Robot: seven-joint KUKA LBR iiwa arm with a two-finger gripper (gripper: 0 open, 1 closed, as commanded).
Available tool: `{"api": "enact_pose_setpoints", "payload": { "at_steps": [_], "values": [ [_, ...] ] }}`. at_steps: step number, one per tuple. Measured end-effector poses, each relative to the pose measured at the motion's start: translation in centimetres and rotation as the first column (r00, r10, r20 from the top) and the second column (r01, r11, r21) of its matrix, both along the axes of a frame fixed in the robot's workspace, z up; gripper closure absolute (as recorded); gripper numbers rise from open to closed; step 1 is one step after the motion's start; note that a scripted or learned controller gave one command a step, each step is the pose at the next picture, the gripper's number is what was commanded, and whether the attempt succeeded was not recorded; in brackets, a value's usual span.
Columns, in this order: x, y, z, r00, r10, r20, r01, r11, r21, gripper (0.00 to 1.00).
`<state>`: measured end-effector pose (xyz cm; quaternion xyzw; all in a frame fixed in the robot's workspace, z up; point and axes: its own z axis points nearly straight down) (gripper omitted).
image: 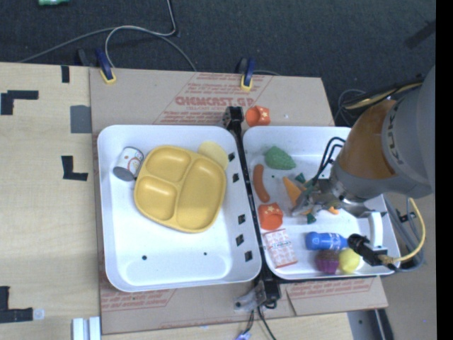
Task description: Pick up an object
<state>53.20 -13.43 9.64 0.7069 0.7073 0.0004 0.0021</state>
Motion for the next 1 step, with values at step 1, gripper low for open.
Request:
{"api": "enact_pose_setpoints", "payload": {
  "at_steps": [1],
  "values": [
    [-1.31,5.4,12.34,1.0,0.001,-0.003,-0.001,1.0,0.002,1.0]
  ]
}}
